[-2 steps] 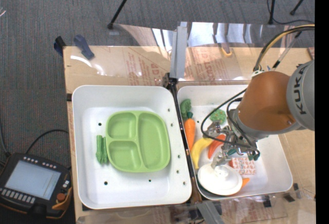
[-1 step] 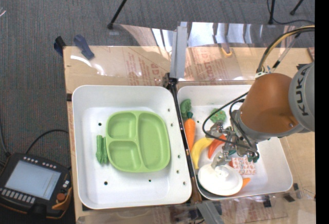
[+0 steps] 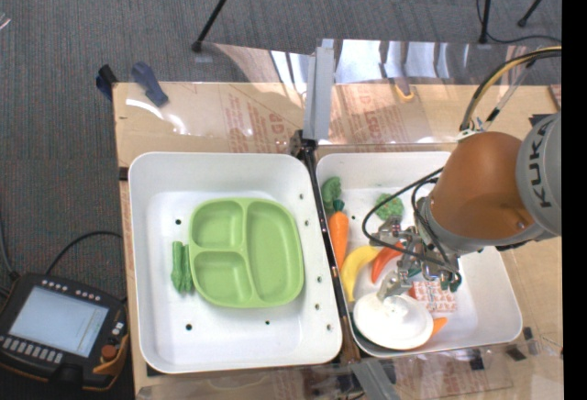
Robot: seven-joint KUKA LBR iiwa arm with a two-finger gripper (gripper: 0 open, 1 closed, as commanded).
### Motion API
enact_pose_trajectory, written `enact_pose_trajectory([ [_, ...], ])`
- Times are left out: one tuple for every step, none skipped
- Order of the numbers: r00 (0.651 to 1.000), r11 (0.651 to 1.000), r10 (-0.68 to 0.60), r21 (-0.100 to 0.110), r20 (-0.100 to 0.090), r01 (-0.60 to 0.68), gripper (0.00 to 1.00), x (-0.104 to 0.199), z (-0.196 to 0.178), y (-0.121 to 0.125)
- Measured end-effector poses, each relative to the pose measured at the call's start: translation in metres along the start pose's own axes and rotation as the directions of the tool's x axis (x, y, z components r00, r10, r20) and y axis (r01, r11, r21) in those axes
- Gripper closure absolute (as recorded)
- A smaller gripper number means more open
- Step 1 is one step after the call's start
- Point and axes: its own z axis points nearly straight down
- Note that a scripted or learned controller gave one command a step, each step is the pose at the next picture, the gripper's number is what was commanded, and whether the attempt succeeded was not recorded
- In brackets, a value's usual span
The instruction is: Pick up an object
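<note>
In the right bin [image 3: 477, 164], my gripper [image 3: 406, 272] hangs low over a cluster of toy food. Under and beside it lie a yellow banana [image 3: 356, 266], a red pepper [image 3: 383, 262] and a red-and-white packet [image 3: 437, 294]. A white round dish [image 3: 394, 323] sits just in front of the gripper. An orange carrot [image 3: 338, 237] and a dark green broccoli piece [image 3: 331, 192] rest along the bin's left wall. A smaller green piece [image 3: 392, 205] lies behind the gripper. The arm's orange band [image 3: 481, 189] covers part of the bin.
The left bin [image 3: 151, 334] holds a light green divided plate [image 3: 246, 251] with a green pod [image 3: 180, 266] beside its left edge. A pendant with a screen [image 3: 60, 325] lies on the floor at the lower left. Tripod legs stand behind the bench.
</note>
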Motion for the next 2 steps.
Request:
enact_pose_trajectory([
  [0.999,0.999,0.033,0.002,0.013,-0.033,0.0,0.006,-0.003,0.0],
  [0.996,0.997,0.078,0.002,-0.043,-0.078,0.0,0.001,0.007,0.012],
])
